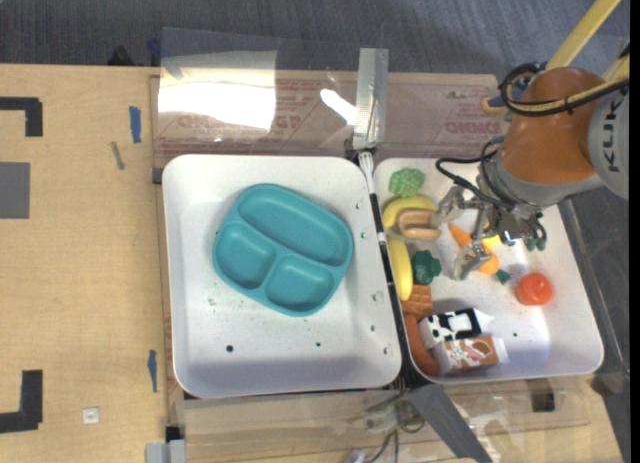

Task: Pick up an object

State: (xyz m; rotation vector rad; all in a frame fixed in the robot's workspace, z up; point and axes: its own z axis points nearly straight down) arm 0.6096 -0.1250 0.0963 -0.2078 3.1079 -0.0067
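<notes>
My gripper (468, 235) hangs low over the middle of the right bin (575, 336), under the arm's orange band (545, 141). It stands open, its grey fingers (466, 261) spread above a small orange toy (460, 234). A second orange piece (488, 264) lies just below it. Whether the fingers touch either piece I cannot tell. A red tomato (533, 289) sits to the lower right. A yellow banana (400, 263), a green broccoli (405, 182) and a dark green piece (427, 268) lie along the bin's left side.
A cow-patterned carton (455, 326) and a brown box (468, 353) lie at the right bin's front. A teal divided plate (283, 248) fills the middle of the left bin (200, 351). A metal divider (370, 101) stands behind the bins.
</notes>
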